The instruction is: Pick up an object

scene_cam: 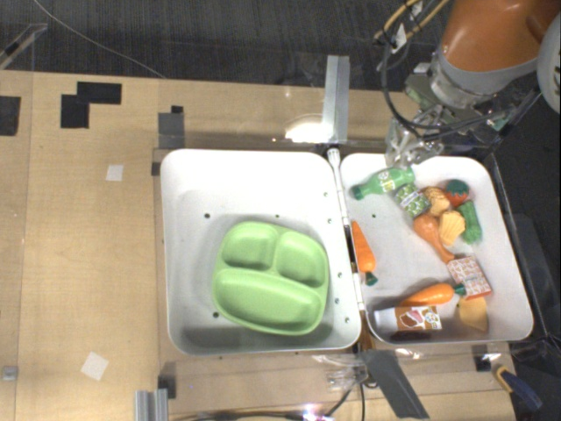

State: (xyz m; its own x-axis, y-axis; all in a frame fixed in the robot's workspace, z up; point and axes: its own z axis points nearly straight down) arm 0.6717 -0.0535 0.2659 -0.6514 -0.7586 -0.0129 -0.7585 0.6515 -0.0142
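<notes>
My gripper (408,146) hangs over the far edge of the right bin (508,235), just above and right of a green bottle (383,182) that lies on its side. Below the bottle a pile holds a second small bottle (409,200), orange and yellow toy foods (441,226) and a green piece (471,219). A carrot (362,248) lies along the bin's left wall. An orange-capped bottle (422,312) lies along the near wall, with a patterned box (469,276) and a tan piece (473,314) beside it.
The left bin (188,191) holds a green three-part tray (270,276). A metal post (336,103) stands behind the divider between the bins. Cables loop around the arm's wrist (412,24) at top right.
</notes>
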